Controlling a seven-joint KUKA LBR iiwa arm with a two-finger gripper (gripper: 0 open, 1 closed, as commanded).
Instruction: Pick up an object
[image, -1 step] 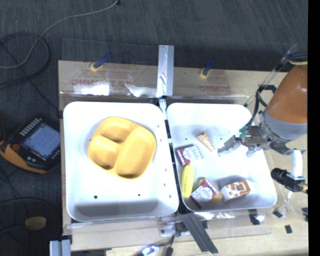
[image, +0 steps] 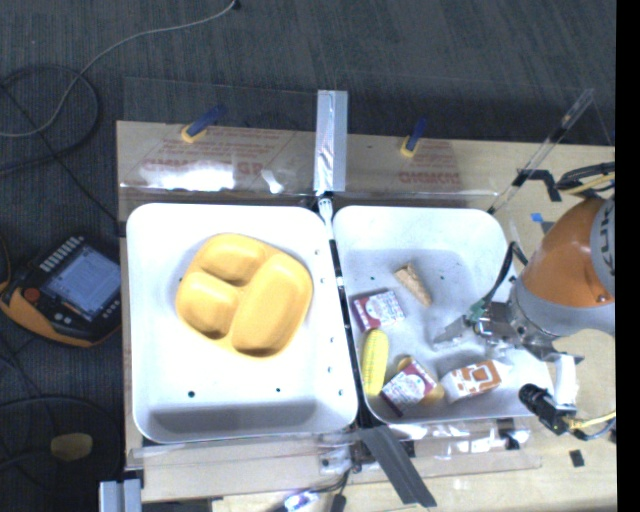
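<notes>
The right bin (image: 450, 235) holds several small items. A tan wedge (image: 412, 285) lies near the middle, and a maroon and white packet (image: 380, 307) sits left of it. A yellow banana-shaped piece (image: 374, 362) lies along the left wall. A red and white packet (image: 408, 386) and an orange and white carton (image: 472, 380) lie at the front. My gripper (image: 476, 323) reaches in from the right and hangs low over the bin's right half, just above and behind the carton. Nothing visible is held in it.
A large yellow lumpy object (image: 243, 293) fills the middle of the left bin (image: 160, 400). The arm's orange band (image: 565, 265) stands over the right bin's right wall. A divider rail (image: 340, 300) separates the bins. A handheld controller (image: 70, 290) lies off the bench at left.
</notes>
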